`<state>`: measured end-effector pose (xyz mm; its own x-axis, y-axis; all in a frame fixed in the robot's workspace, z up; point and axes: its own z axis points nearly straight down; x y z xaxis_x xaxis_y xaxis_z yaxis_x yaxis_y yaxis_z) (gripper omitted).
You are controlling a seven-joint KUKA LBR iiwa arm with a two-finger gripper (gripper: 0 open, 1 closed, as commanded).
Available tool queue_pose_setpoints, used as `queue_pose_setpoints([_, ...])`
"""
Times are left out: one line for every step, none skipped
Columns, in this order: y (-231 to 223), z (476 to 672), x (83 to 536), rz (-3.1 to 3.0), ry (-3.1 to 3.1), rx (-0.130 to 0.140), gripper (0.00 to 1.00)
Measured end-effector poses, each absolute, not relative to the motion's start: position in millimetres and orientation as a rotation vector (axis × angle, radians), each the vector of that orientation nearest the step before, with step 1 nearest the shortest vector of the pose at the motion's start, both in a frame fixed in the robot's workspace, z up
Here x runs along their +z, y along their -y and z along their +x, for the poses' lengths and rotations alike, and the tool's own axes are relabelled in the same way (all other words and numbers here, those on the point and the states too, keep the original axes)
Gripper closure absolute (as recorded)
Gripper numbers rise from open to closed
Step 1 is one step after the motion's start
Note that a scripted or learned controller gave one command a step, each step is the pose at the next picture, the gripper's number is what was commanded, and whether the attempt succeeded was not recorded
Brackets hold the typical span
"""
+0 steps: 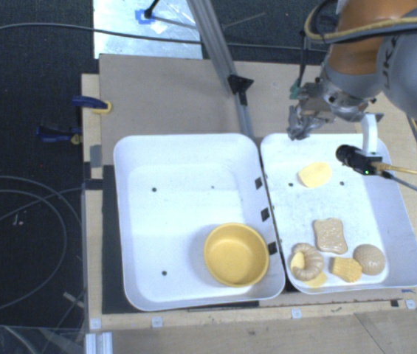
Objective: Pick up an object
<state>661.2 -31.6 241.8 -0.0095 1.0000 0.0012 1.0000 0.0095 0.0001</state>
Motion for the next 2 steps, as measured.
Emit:
queue_pose_setpoints([-14, 634.9, 240, -2.21, 2.232, -0.001, 1.0])
queue_pose_setpoints([-71, 617.1, 245, -2.208, 2.233, -0.003, 1.0])
